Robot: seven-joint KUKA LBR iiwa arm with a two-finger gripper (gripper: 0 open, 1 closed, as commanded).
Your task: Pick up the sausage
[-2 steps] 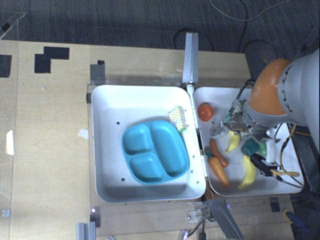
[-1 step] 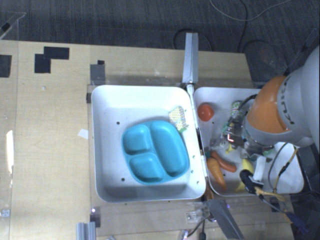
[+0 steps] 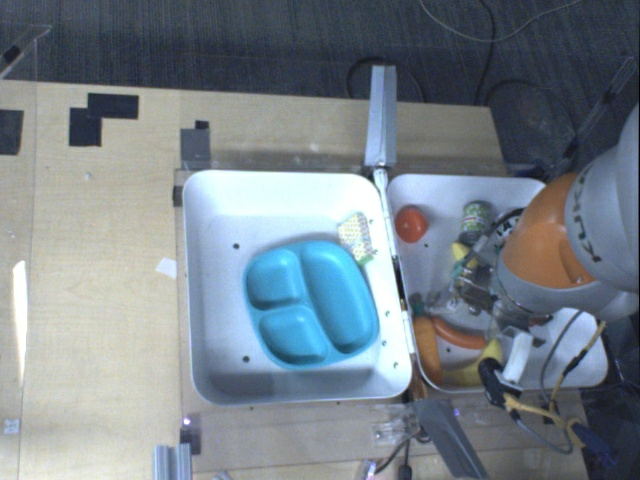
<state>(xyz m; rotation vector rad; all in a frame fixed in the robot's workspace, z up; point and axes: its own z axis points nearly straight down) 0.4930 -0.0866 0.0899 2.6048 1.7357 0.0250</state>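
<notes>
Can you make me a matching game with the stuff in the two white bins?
Things:
1. blue tray
2. tomato
3. sausage
4. corn piece

Places:
A. far end of the right bin
B. middle of the left bin
C. near end of the right bin, beside the arm
D. left bin, against its right wall

Pairs: 1-B, 2-A, 3-C, 4-D

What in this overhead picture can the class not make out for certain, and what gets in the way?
- Gripper: its fingertips are too small and cluttered to read in the camera view.
- Sausage: its right end runs under the arm's wrist.
- Right bin: the grey and orange arm covers its right half.
- Can: too small to read its label.
</notes>
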